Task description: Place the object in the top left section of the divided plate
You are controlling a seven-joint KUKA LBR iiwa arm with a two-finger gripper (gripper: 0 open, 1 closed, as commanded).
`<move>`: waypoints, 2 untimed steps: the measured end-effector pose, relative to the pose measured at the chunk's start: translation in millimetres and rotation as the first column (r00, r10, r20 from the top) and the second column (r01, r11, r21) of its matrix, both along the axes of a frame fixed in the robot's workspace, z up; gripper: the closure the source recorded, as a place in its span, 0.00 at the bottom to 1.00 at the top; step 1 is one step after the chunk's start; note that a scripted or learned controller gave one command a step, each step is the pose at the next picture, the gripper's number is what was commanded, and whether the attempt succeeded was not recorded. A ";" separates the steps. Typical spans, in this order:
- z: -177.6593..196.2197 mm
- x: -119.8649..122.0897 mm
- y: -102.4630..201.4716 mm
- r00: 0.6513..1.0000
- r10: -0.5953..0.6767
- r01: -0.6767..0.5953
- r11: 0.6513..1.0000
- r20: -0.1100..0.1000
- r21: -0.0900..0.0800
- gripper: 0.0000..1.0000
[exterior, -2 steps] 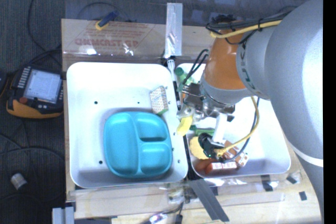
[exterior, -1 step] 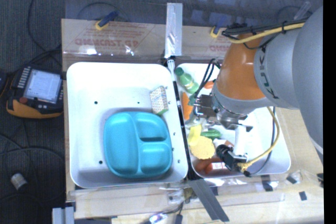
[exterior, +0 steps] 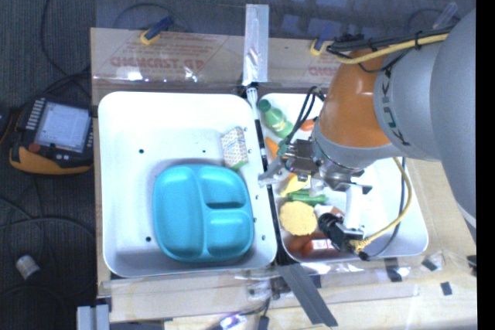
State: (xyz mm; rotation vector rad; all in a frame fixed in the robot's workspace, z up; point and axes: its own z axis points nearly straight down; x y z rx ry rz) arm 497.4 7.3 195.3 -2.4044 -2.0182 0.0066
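Looking down on the arm [exterior: 363, 112], grey with an orange band, bulking over the right bin [exterior: 414, 232], all to the right of the divided plate [exterior: 186, 205]. Finds the left bin [exterior: 139, 127] around that plate, with bare white floor above and to the left of it. Reads the plate's one big compartment along its left side and two smaller ones on its right; takes the upper left of it as the goal, bare at present.

Places the gripper [exterior: 300, 165] just right of the plate, beyond the two bin walls, low over a heap of small things. Cannot tell its state, spread or closed, nor make out anything clamped in it. Cannot single out the object either; judges it one of that heap: a yellow round piece [exterior: 298, 218] right of the plate's lower corner, a red thing [exterior: 313, 247] further right and lower, a green bottle [exterior: 272, 118] up and right of the plate. Notes a pale packet [exterior: 234, 147] just off the plate's upper right corner.

Calls for a lift clear of both walls, then a leftward carry across the plate's right-hand compartments. Risks a snag on the walls or a drop short of the goal.
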 end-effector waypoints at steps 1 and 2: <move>34.0 26.1 -32.0 0.894 -0.449 0.449 0.894 0.002 -0.005 0.00; 41.9 25.8 -32.3 0.894 -0.448 0.448 0.894 -0.001 -0.010 1.00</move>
